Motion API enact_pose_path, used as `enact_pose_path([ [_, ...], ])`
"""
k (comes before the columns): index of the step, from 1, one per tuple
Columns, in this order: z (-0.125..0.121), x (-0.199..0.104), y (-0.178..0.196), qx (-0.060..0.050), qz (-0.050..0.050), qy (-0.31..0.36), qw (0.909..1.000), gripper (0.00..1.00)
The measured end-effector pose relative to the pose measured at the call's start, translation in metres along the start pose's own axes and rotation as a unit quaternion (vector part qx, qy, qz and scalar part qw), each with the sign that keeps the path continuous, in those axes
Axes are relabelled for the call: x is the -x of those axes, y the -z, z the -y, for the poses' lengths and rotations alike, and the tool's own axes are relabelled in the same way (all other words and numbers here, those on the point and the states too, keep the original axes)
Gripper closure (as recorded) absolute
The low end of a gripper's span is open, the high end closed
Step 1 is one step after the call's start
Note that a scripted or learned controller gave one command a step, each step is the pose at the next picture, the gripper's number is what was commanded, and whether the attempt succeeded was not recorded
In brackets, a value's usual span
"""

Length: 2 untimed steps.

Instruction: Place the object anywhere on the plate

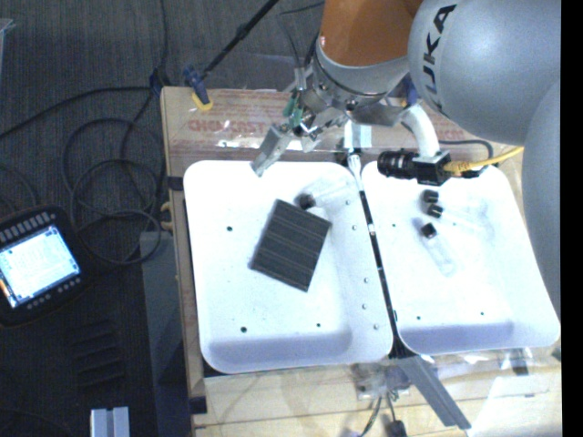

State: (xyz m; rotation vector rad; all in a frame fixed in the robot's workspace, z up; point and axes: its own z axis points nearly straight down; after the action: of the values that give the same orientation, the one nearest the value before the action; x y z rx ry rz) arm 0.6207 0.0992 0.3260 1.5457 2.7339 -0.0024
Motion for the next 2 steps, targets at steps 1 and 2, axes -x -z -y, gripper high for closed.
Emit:
enact_pose_path([
  [1, -0.003, 0.036, -0.050, -0.001, -0.001, -0.090, 0.9959, 0.00],
  [2, 0.018, 0.080, -0.087, -0.001, 0.000, -0.096, 0.9954, 0.00],
])
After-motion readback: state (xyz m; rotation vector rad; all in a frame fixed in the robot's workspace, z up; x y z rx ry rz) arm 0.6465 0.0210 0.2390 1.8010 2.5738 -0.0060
